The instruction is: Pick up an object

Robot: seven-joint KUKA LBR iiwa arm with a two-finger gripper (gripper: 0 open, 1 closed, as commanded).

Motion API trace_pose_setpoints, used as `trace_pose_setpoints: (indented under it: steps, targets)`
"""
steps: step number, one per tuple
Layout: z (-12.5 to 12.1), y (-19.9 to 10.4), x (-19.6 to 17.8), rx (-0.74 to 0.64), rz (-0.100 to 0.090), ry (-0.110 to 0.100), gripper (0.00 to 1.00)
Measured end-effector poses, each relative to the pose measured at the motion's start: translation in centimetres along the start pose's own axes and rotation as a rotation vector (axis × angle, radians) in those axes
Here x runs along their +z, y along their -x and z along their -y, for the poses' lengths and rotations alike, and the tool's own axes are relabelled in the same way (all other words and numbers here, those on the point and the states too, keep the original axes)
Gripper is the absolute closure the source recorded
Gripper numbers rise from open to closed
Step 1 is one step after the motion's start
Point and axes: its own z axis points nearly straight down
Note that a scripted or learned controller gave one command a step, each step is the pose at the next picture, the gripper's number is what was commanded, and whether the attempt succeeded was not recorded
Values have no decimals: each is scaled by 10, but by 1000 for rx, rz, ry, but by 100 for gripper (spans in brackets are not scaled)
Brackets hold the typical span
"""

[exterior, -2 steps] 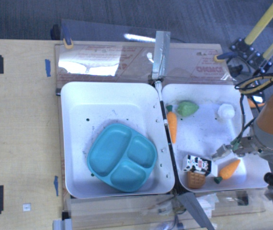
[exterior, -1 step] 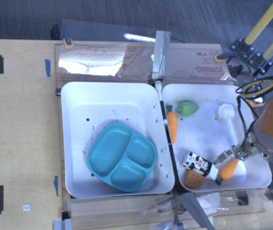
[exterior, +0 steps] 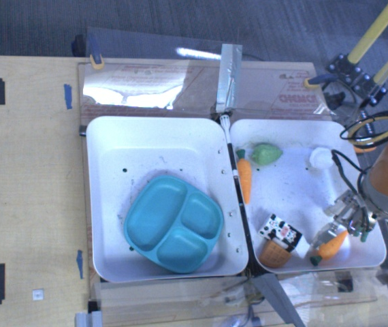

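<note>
Fingers on the gripper (exterior: pixel 340 231) are hard to read from where I stand; they sit down low in the right bin (exterior: pixel 296 182), right over the small toy carrot (exterior: pixel 330 245) at the near right corner, but whether they have closed on it I cannot tell. That carrot looks to be the target. Near it lie a cow-patterned toy (exterior: pixel 280 231) on a brown piece, a longer orange carrot (exterior: pixel 244 177) along the divider, and a green toy vegetable (exterior: pixel 266 154). The left bin (exterior: pixel 112 148) holds a teal divided plate (exterior: pixel 173 222). To do this well, I'd say straddle the carrot's middle squarely, squeeze firmly, then lift straight up, clear of the bin wall.
</note>
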Motion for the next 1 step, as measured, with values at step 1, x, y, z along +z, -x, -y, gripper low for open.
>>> trace_pose_setpoints:
  steps: [1]
  targets:
    - [-26,-21,0,498,-1,1,0]
